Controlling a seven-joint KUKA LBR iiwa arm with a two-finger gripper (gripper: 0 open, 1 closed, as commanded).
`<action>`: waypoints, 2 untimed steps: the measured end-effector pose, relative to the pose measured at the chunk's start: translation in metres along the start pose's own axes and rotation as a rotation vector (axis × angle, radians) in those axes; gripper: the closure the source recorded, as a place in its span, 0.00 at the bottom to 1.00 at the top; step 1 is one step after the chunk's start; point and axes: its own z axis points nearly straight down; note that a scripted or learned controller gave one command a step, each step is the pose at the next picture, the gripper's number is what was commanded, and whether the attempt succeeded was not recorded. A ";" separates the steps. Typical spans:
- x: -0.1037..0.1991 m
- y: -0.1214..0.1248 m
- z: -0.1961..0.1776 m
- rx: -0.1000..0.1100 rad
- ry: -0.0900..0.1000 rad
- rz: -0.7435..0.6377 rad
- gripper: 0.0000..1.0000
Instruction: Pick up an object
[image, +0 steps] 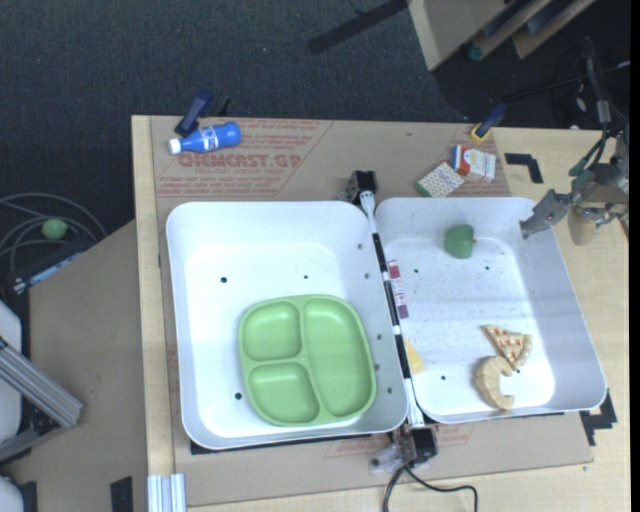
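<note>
Gripper (545, 212) at right bin's (560, 330) far rim, grip state unclear, nothing visibly held; green object (459, 240) nearby, likely target.

A blue-and-white bottle (205, 138) lies on the printed cardboard sheet (290, 160), far left of the gripper (560, 207). Two small packets (455, 172) lie much nearer, just up and left of it. A green ball (54, 229) sits farthest left, among coiled cables (25, 225).
</note>
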 end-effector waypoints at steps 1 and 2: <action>0.023 0.002 0.057 0.002 0.001 -0.001 0.00; 0.048 0.033 0.175 0.001 0.001 -0.001 0.00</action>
